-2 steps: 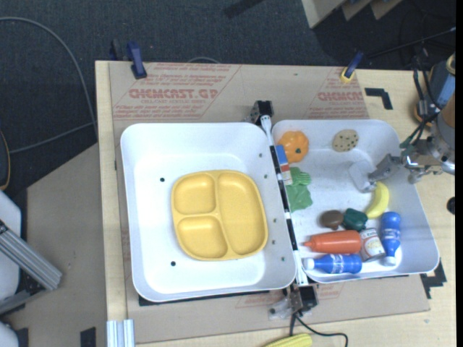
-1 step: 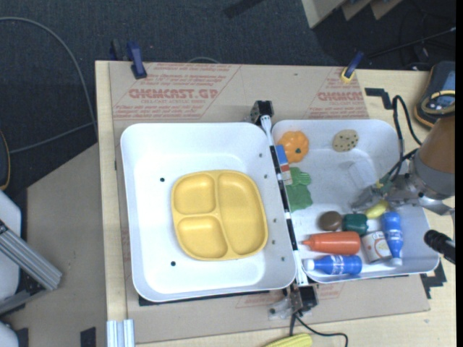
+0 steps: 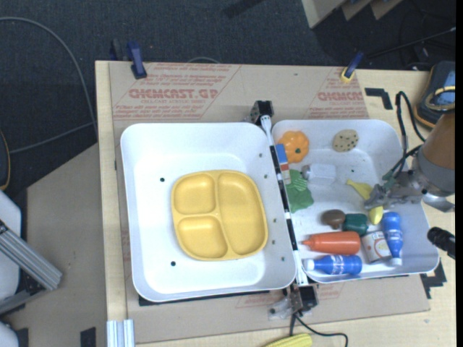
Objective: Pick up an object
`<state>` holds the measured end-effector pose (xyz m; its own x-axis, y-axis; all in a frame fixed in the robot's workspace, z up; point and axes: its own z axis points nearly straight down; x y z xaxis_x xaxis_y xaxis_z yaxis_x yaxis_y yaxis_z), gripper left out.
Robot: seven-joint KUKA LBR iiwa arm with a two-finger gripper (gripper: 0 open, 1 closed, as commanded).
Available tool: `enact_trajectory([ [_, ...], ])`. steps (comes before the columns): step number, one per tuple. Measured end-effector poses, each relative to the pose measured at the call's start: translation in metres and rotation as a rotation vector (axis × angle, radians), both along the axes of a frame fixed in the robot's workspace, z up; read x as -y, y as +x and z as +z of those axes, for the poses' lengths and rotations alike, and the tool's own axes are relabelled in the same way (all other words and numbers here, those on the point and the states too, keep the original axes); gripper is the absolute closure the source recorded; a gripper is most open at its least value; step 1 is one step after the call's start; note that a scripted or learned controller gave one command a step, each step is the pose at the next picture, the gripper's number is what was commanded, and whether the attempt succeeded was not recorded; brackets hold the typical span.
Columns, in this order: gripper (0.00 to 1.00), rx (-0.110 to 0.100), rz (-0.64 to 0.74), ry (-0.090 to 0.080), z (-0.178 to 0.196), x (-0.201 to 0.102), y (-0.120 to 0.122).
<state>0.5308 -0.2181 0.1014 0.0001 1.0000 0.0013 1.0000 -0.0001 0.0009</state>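
A: Nearest the lens, at the front of the right bin (image 3: 405,266), a blue bottle (image 3: 334,266) lies on its side, with an orange bottle (image 3: 334,243) lying just behind it. Both sit well forward of the gripper (image 3: 394,189) and toward the divider.

B: And the tool itself?

A: It hangs low over the right bin's outer side, the grey arm (image 3: 438,161) coming in behind it. Its fingers are a dark tangle from this angle; I cannot tell how far apart they stand or whether anything sits between them.

B: What is closest to it?

A: A yellow banana-like piece (image 3: 359,188) lies just beside it on the divider side. A second blue bottle (image 3: 391,236) and a small can (image 3: 375,246) stand just in front of it, with a green block (image 3: 354,223) and a brown lump (image 3: 333,218) next to them. Likely targets, I judge, since the clutter crowds under the tool.

B: Farther off?

A: Beyond it, toward the back, a cookie (image 3: 346,140) and an orange pumpkin (image 3: 294,144); a green rag (image 3: 298,194) rests against the divider. The left bin (image 3: 145,194), far across, holds a yellow divided tray (image 3: 217,214), probably there as a drop spot.
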Motion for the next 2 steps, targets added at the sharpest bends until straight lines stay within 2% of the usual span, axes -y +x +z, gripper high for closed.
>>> enact_trajectory([
  [1, 1.00, 0.006, 0.002, -0.002, -0.014, -0.048, 0.066],
  [2, 1.00, 0.002, 0.003, 0.001, 0.084, -0.164, 0.077],
])
